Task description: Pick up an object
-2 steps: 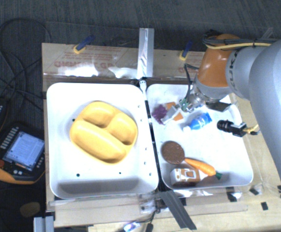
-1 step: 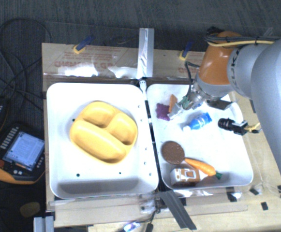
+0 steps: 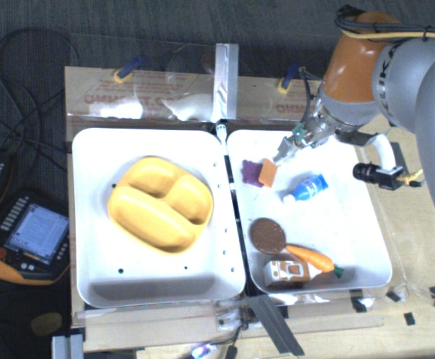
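Just below-left of the gripper [image 3: 286, 149] lies an orange block [image 3: 267, 173], near but apart; finger state unclear. From the right, the arm [image 3: 367, 66] slants down.

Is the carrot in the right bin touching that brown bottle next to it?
Touching. The camera view shows the carrot lying across the brown bottle's upper edge with no white bin floor between them.

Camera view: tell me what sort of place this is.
Most likely a robot lab's bin-picking test bench. A grey and orange arm reaches over two shallow white bins holding toy items such as a carrot and a yellow bread-like piece, and handheld control pendants with loose cables lie alongside.
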{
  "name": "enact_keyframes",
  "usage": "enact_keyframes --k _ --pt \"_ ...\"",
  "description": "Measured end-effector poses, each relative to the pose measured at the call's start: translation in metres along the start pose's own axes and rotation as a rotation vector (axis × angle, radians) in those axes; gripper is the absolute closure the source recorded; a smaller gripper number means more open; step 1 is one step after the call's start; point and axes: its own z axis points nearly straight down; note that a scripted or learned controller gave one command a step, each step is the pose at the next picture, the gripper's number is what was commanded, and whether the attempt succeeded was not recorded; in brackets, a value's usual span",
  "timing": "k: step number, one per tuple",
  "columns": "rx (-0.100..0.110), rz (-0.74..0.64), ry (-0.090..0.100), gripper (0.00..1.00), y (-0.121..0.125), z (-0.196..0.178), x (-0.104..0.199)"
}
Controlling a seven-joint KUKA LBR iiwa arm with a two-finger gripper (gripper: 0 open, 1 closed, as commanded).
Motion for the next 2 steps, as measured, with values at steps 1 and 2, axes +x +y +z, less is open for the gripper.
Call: enact_keyframes --k 1,2 --pt "0.001 0.129 0.001 1.0 -0.0016 -0.0136 -0.0059" --pt "0.001 0.129 0.0 0.0 -0.0017 -0.0136 -0.0059"
